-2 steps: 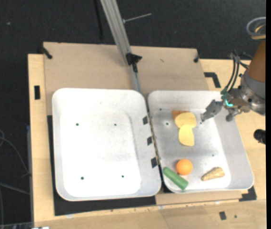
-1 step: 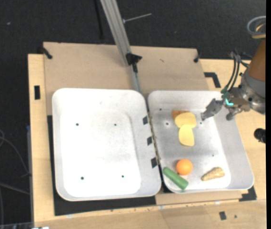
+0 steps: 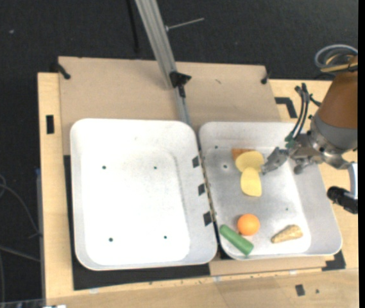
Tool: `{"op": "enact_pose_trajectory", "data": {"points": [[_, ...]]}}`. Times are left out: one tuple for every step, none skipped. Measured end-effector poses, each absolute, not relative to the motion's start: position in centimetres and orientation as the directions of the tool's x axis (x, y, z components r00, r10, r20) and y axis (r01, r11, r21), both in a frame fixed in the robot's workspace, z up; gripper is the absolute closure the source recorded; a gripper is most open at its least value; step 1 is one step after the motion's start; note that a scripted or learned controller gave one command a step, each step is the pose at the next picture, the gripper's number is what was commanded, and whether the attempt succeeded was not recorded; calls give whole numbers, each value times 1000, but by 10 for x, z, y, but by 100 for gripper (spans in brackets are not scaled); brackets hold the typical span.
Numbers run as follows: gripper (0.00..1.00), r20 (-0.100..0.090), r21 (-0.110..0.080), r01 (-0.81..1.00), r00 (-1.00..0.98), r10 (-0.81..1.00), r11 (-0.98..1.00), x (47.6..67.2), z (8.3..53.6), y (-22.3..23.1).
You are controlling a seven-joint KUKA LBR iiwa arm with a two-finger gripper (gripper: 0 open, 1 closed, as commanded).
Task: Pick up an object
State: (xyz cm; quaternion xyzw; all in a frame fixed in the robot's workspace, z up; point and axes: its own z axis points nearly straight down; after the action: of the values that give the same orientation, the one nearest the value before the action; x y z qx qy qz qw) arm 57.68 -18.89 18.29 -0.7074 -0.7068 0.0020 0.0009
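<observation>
Camera view, looking down at a slant. Two shallow white bins sit side by side on the bench: left bin, right bin.

My arm enters from the right, orange band above the grey wrist. My gripper hangs over the upper part of the right bin, pointing down and toward the left. Two dark fingers are visible, one reaching toward the middle of the bin, the other nearer the wrist. They stand apart with bare bin floor between them; nothing sits between them, so I hold nothing.

Contents of the right bin:
- upper yellow piece, rounded, just left of my nearer fingertip; whether the tip touches it I cannot tell.
- a small orange-brown bit showing at the upper left edge of that yellow piece, mostly hidden by it.
- lower yellow piece, oval, just below the first and touching or overlapping it.
- orange ball, near the bin's lower left, well apart from my fingers.
- green cylinder, lying tilted along the lower left corner, just beside the ball.
- tan wedge-shaped piece, to the right of the ball, near the lower wall.
</observation>
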Motion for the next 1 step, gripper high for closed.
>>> {"op": "enact_pose_trajectory", "data": {"points": [[0,-1,-4,1000,2,1000,-2,571,131,-189]]}}
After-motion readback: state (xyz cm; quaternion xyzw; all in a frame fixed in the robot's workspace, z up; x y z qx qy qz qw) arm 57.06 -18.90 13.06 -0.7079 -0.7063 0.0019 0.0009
